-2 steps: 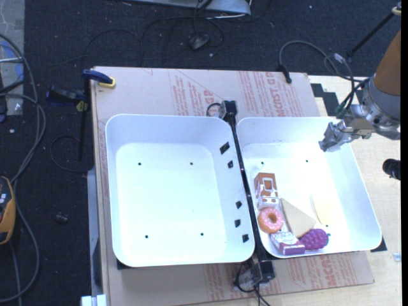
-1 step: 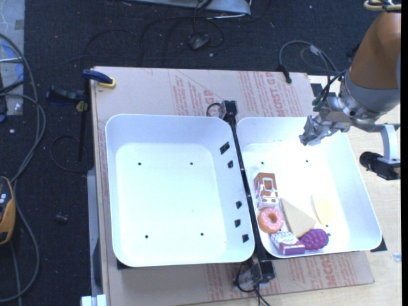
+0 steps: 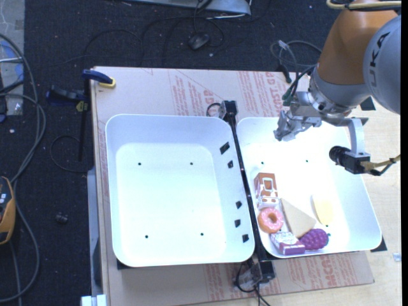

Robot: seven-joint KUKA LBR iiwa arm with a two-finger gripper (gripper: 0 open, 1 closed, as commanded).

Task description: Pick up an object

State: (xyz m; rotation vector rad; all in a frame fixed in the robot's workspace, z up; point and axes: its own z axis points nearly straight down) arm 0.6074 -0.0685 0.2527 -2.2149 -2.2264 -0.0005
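The right bin [image 3: 357, 199] holds several small toys along its near side: a red and white box [image 3: 266, 189], a pink frosted donut [image 3: 271, 220], a tan wedge [image 3: 297, 217], a yellow piece [image 3: 324, 210], a purple grape bunch [image 3: 314, 239] and a small white and pink packet [image 3: 286, 243]. My gripper [image 3: 285, 132] hangs over the far left part of this bin, well behind the toys. Nothing shows between or beneath its tips.
The left bin [image 3: 121, 171] sits beside the right one, with a black divider rail [image 3: 239, 177] and clips between them. A blue clamp [image 3: 97, 77] grips the bench's far left corner. Cables lie on the dark floor around the bench.
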